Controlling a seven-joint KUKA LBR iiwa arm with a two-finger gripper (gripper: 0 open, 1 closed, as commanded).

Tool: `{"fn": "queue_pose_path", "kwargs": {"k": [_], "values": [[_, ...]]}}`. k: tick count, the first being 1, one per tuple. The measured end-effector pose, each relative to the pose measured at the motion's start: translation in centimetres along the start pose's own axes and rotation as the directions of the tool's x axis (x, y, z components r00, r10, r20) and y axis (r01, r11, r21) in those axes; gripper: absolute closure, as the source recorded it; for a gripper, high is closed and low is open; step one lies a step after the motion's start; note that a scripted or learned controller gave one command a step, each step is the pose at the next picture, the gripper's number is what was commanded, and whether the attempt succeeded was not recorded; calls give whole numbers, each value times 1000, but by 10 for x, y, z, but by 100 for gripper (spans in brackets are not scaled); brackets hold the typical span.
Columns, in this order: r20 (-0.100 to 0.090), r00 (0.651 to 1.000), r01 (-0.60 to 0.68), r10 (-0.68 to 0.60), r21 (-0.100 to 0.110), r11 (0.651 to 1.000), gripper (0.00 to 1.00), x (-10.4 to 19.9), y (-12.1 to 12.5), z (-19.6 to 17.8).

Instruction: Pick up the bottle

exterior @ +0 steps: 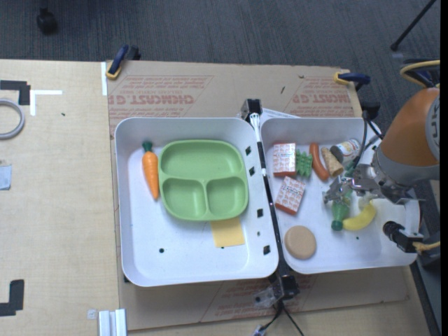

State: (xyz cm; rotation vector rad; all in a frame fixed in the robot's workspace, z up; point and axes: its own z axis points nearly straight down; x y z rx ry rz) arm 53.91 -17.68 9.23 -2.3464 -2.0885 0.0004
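A small green bottle [339, 213] lies in the right bin [364, 256], its cap end pointing toward the front. My gripper [341, 189] hangs right over the bottle's far end, coming in from the grey arm with the orange band [418, 135] on the right. The metal of the gripper hides the bottle's top part. Whether it touches the bottle is unclear.
A yellow banana [361, 218] lies just right of the bottle. A tan round bun [301, 242], two red-and-white cartons [290, 194], a sausage [319, 161] and a small jar [346, 148] share that bin. The left bin [140, 250] holds a green divided plate [204, 179], a carrot [150, 173] and a cheese slice [228, 234].
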Motion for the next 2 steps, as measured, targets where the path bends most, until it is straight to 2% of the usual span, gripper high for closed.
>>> {"fn": "queue_pose_path", "kwargs": {"k": [1, 2], "values": [[0, 1000, -2, 2, -1, 1000, 100, 0, 1, -10], [1, 888, -459, 459, 0, 888, 100, 18, -43, -137]]}}
